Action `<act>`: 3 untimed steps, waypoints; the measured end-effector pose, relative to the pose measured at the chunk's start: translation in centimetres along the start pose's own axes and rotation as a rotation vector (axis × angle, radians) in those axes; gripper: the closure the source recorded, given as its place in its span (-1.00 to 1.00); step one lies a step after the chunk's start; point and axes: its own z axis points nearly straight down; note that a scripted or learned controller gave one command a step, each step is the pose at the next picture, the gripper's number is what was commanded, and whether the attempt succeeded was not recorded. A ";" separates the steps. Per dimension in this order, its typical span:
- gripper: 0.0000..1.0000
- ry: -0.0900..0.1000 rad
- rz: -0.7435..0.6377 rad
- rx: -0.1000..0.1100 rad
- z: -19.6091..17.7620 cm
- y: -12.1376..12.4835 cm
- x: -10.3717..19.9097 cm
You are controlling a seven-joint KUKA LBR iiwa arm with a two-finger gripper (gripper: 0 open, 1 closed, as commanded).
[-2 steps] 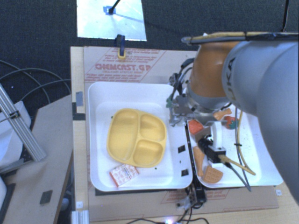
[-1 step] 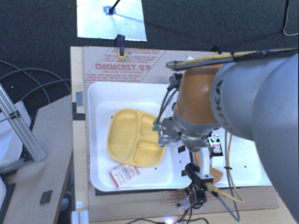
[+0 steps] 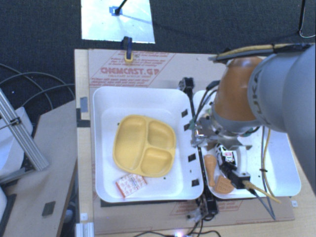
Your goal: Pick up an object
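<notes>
where the gripper (image 3: 220,149) hovers, an orange piece (image 3: 211,166) lies.

Arm (image 3: 284,90), cut by the 3 o'clock edge, hides much of the right bin (image 3: 285,177); tan object (image 3: 211,166) at its 7 o'clock is partly covered.

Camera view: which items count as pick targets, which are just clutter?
Job: yellow three-compartment plastic plate and small red-and-white printed packet, both in the left white bin; tan cone-shaped piece and flat tan piece in the right white bin, by the grey arm.
Lying about: blue-and-yellow clamp on the board's far edge; shiny square metal sheet on the carpet; aluminium bar at left.
</notes>
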 end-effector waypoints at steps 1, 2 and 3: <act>-1.00 0.002 -0.007 0.000 -0.1 -0.1 0.5; -1.00 0.005 -0.016 0.001 -0.1 -3.2 7.2; -1.00 0.003 -0.011 0.005 7.9 -3.2 9.4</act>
